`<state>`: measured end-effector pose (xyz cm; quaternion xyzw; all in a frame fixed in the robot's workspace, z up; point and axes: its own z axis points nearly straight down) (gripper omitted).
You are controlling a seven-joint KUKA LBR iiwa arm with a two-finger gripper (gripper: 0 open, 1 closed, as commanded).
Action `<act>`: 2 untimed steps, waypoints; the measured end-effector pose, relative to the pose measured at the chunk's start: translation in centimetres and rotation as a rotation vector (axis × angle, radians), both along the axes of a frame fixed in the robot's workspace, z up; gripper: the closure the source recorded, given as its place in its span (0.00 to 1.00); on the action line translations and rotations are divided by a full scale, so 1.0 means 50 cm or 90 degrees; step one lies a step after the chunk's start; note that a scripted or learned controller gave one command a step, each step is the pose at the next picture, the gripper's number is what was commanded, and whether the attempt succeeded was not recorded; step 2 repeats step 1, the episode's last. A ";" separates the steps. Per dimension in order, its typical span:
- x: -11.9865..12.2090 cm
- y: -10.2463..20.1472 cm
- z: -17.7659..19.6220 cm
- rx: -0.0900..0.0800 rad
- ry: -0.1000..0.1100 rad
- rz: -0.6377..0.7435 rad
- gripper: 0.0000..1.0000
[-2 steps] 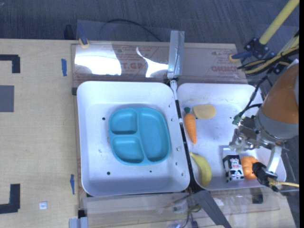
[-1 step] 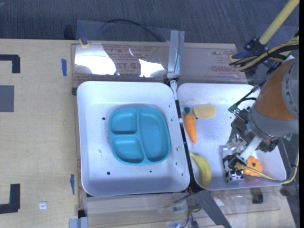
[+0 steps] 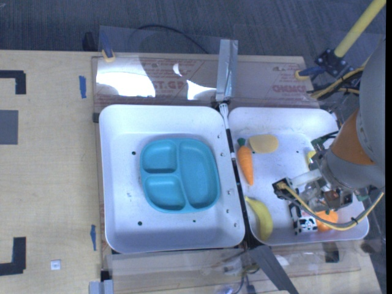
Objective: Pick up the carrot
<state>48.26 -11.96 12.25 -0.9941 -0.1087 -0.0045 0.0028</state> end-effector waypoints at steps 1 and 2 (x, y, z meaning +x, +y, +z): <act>0.023 0.021 -0.024 -0.016 -0.019 -0.015 1.00; 0.023 0.021 -0.024 -0.016 -0.019 -0.015 1.00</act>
